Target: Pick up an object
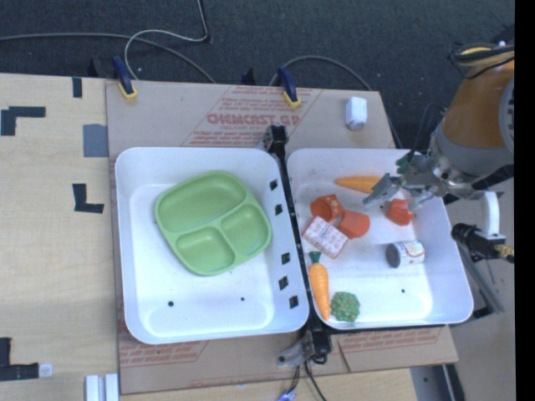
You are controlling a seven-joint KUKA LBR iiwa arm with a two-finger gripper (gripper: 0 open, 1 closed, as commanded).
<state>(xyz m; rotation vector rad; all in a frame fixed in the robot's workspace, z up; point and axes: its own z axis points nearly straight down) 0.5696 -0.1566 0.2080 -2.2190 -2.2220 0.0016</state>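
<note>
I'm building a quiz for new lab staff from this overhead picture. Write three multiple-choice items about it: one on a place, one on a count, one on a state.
1. Where is the green divided plate?
A. left bin
B. right bin
C. on the cardboard

2. How many carrots are in the right bin?
A. one
B. two
C. four

3. How does the broccoli lie?
A. lifted between the fingers
B. on the plate
C. on the bin floor

Answers: 1 A, it sits in the left bin. 2 B, one carrot near the far wall, another carrot beside the divider. 3 C, it rests near the front wall, away from the gripper.
</note>
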